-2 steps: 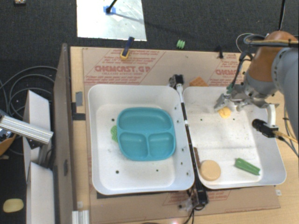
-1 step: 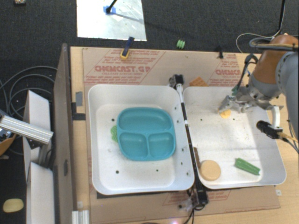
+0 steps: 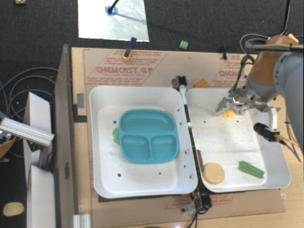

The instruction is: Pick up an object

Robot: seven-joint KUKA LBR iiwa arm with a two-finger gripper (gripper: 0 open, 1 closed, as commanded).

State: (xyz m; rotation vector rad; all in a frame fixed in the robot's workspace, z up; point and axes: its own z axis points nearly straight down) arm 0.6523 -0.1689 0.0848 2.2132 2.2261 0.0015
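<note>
Arm low over the right bin's far side.
I see the fingers [image 3: 230,107] at a small yellow piece [image 3: 229,114], partly hidden; I can't tell whether they grip it.

Right bin [image 3: 275,175]: open floor through the middle. Tan disc [image 3: 213,173] and green piece [image 3: 251,169] crowd the near edge. Left bin [image 3: 102,141]: blue tray [image 3: 148,135] takes the centre, margins free.
</note>
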